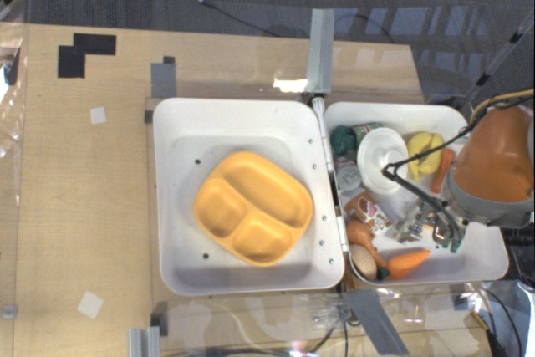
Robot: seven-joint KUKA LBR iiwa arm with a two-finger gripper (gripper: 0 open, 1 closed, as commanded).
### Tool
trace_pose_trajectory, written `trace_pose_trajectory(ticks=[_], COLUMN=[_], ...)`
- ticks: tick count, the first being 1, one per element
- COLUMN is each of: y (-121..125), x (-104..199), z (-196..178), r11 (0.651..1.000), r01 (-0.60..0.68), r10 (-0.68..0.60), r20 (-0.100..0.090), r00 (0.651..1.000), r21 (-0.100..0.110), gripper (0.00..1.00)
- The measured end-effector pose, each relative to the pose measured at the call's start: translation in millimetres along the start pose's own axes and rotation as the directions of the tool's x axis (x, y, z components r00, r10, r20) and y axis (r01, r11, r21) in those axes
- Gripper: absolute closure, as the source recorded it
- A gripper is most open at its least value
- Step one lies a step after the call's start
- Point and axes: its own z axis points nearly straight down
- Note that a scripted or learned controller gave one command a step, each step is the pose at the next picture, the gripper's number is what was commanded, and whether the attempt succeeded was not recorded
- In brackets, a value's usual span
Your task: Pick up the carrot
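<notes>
The carrot [408,262], orange and tapered, lies on its side near the front wall of the right bin [485,263]. My gripper [416,223] hangs just behind and above the carrot, a short gap away, at the end of the grey arm with the orange band [500,163]. Metal parts and cables clutter the gripper, so its state is unclear. Nothing can be seen held in it.
The right bin also holds a white bowl [382,156], yellow fruit [425,153], a slim orange-red piece [443,170], a green can [347,136], a printed packet [370,211] and a beige rounded item [363,262]. A yellow divided plate [253,206] lies in the left bin [175,180].
</notes>
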Motion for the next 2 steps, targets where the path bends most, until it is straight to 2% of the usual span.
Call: trace_pose_trajectory(ticks=[1,2], y=[35.4,36.0], x=[16.6,17.1], z=[-2.0,-8.6], r11=[0.988,0.993], r01=[-0.155,-0.114], r10=[0.155,0.114], r20=[0.006,0.005], r00=[0.988,0.993], r21=[-0.001,0.0], gripper=[1.0,1.0])
